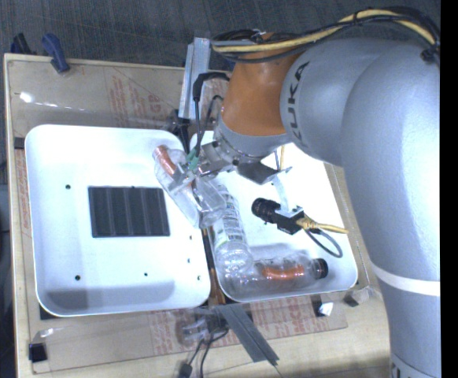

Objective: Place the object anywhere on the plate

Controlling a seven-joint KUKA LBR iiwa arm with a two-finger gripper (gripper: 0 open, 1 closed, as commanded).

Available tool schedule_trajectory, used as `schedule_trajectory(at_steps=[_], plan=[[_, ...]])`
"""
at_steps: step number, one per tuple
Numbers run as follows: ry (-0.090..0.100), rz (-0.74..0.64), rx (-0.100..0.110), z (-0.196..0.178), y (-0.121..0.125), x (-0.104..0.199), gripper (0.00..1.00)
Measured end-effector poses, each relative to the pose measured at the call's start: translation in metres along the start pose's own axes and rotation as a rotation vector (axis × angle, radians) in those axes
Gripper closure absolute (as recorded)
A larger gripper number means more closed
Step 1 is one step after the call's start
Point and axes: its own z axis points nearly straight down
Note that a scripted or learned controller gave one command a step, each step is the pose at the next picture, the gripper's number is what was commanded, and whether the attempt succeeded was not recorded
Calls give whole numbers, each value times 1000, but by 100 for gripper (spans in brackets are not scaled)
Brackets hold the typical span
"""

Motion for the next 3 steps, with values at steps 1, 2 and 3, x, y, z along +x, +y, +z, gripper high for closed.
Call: schedule_trajectory(at_steps=[1,2,3], plan=[[-2,-144,3,1,-10,70,100],[-3,-144,1,-20,17,59,100],[-4,-131,0,-12,34,77,100]])
